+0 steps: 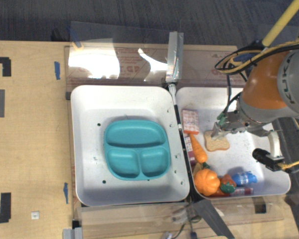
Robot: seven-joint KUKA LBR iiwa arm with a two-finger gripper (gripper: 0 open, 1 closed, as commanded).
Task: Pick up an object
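Over the right bin [269, 185], my gripper [220, 130] touched the toast slice [217, 143], grip state I cannot tell; I judged a centred, straight descent best before closing.

Pale toast slice [217, 143] flat in right bin, beside carrot [198, 151].
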